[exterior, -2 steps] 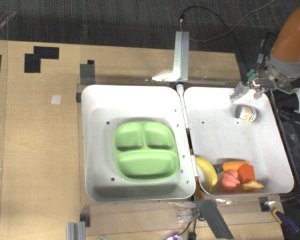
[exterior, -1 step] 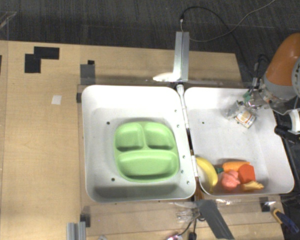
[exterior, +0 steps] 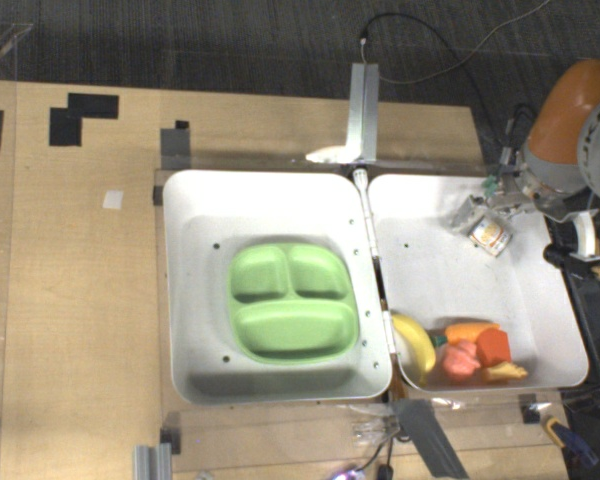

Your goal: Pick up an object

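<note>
The end effector (exterior: 485,218), gripping a small white-and-yellow packet (exterior: 491,236) above the right-hand shallow white bin's (exterior: 430,268) far end, should rise straight and slowly, keeping the pinch firm so the packet cannot slip back toward the yellow plastic banana (exterior: 414,340).

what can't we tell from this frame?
- Gripper, camera view: small and blurred at the right bin's far side; finger state unreadable, and whether the small pale item beside it is gripped or just lying there.
- Toy pile by the banana: the pink piece and orange pieces overlap; identities and count unclear.
- Arm: cut off by the right edge.
</note>
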Motion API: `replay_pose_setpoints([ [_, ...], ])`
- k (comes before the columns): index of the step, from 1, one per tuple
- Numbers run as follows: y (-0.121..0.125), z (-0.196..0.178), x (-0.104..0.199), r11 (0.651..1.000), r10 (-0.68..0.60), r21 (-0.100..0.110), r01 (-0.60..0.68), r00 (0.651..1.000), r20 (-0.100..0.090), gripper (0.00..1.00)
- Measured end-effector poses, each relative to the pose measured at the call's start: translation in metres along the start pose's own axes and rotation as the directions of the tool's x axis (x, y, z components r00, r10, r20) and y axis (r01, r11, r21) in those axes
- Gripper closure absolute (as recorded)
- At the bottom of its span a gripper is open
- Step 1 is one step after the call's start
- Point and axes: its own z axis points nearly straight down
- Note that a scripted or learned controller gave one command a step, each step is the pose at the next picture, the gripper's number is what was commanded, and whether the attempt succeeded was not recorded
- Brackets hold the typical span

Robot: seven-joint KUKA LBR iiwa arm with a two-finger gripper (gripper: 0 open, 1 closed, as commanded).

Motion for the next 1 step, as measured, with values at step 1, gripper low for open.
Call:
replay_pose_setpoints([
  [1, -0.0345, -0.0007, 0.0034, 0.972, -0.233, -0.010, 0.233, 0.972, 0.011, 0.00],
])
